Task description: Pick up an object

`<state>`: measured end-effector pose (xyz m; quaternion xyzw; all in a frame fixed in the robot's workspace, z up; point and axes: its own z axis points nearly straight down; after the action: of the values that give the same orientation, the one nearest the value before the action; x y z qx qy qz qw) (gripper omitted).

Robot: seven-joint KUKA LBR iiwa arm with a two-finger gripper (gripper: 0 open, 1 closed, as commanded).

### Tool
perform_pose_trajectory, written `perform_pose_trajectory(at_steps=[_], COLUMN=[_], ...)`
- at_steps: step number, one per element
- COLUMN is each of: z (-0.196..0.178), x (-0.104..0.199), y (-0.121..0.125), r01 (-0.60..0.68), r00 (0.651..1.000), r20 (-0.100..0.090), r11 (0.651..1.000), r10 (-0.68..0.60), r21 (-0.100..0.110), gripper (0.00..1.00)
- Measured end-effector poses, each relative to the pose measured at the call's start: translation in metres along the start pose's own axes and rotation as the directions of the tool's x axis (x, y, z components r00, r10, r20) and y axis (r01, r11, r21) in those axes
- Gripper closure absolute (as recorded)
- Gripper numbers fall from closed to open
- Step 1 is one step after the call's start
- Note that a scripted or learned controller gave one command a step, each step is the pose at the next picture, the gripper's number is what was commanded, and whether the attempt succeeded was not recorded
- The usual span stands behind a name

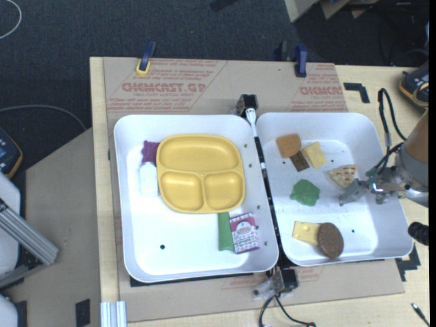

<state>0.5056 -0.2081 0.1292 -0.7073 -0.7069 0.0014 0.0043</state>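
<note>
**Pizza slice just beyond the gripper, toward the right bin's far edge**

Pizza slice (pixel 343 176) lying flat in the right bin (pixel 361 131), right of centre, closer to the bin's right wall than to the divider wall. Long axis roughly across the bin, from right wall toward divider, narrow end apparently pointing at the divider; too small to be sure. Judged the likeliest pick, being nearest to the gripper.

Gripper (pixel 353 195) low over the bin floor just beside the slice, on its near-edge side and apart from it. Whether spread or pinched together: cannot tell from this slanted view. Nothing seen gripped. Arm (pixel 414 165) reaching in over the right wall.

So, for the coming move: a short shift toward the far edge, hardly any travel toward the divider. A grasp across the slice's short width probably suits best.

Other candidates further out. Green piece (pixel 304 192) level with the gripper but well toward the divider. Yellow block (pixel 315 154), small dark piece (pixel 300 161) and brown square (pixel 289 144) clustered toward the far divider-side corner. Yellow wedge (pixel 306 232) touching the round brown disc (pixel 330 240) along the near edge.

Left bin (pixel 129 203) well apart from the gripper: yellow divided tray (pixel 201 172) in the middle, purple item (pixel 150 152) and white bottle (pixel 148 180) at its left, green stick (pixel 225 231) and small carton (pixel 244 232) toward the near edge.
</note>
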Motion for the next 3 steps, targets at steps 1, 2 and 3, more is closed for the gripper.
perform_pose_trajectory(at_steps=[1, 2, 3], z=[0.048, 0.034, -0.01], x=[0.001, 0.0, -0.002], y=[-0.001, 0.001, 0.007], r01=[0.0, -0.001, 0.001], r00=[1.0, 1.0, 1.0], r20=[0.0, 0.004, 0.008], r11=[1.0, 1.0, 1.0], r10=[0.0, 0.001, -0.001], r21=[-0.001, -0.009, -0.014], gripper=[0.0, 1.0, 1.0])
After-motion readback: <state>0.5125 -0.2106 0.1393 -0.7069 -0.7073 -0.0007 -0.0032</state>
